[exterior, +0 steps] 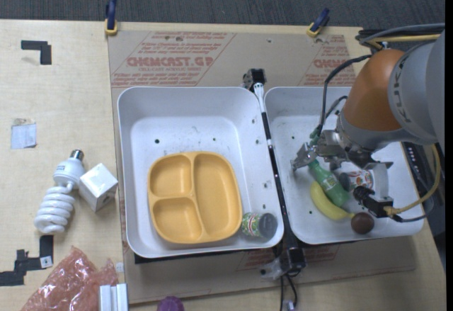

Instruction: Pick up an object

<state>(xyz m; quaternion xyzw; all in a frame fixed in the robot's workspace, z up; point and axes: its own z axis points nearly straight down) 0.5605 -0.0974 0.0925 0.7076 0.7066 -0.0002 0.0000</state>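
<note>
right bin left half open, banana, bottle crowding right

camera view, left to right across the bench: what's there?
spiral light bulb → small white box → yellow divided plate in the left bin → small jar → green bottle → banana → brown round object, these last three in the right bin.
</note>
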